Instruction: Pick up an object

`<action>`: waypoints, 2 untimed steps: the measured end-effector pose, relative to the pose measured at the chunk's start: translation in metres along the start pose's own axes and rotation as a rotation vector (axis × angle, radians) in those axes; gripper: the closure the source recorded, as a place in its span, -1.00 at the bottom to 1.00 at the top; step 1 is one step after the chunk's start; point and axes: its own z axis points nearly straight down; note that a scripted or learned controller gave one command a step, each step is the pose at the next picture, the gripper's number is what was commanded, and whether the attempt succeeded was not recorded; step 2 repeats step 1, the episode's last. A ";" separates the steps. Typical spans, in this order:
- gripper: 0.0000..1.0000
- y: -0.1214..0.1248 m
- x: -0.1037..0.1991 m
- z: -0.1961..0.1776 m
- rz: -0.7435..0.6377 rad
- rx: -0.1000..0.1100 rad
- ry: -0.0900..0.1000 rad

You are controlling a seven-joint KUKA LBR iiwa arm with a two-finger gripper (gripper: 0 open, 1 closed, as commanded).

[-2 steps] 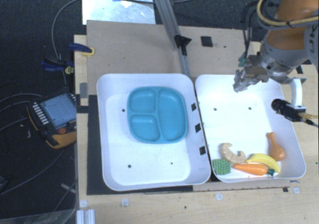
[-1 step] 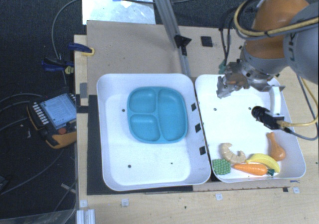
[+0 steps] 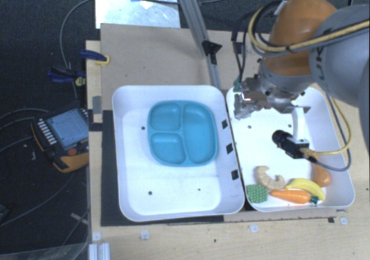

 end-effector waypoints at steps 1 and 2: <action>1.00 -0.009 0.057 0.017 0.000 0.000 0.000; 1.00 -0.009 0.057 0.017 0.000 0.000 0.000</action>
